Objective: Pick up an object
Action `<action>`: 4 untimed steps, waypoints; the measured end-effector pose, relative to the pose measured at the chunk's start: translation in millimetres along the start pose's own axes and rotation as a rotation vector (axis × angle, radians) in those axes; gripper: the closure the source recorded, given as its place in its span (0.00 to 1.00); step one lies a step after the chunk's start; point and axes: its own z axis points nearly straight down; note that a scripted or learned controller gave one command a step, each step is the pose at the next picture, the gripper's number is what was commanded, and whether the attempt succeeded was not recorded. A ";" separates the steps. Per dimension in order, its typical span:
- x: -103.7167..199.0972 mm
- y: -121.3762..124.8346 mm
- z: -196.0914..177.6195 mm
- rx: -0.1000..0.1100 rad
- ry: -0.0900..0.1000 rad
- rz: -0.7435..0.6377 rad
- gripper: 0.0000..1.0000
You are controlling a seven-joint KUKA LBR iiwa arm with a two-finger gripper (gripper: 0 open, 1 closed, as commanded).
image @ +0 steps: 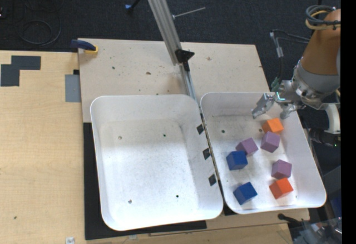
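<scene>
The right bin [245,105] holds several small cubes. An orange cube [272,125] lies at the back, with a purple cube [270,141] just in front of it and another purple cube [247,146] to its left. Two blue cubes [236,160] [245,192] sit nearer the front left. A third purple cube [281,168] and a red-orange cube [281,187] rest at the front right. My gripper [273,108] hangs over the bin's back right, just above the orange cube, its fingers spread open with nothing between them.
The left bin [105,126] stands beside the right one, parted by a rim with black clips [206,153]. A slanted aluminium bar [167,31] rises behind the bins. A blue and yellow clamp [84,45] lies at the board's back left.
</scene>
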 end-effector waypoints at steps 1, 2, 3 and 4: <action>0.0 0.9 -2.3 -0.004 -0.001 -0.002 0.00; 9.8 -2.8 49.9 0.001 0.000 -0.001 0.00; 9.8 -7.3 94.0 -0.001 -0.001 0.002 0.00; 10.5 -6.9 116.0 -0.006 -0.002 0.003 0.00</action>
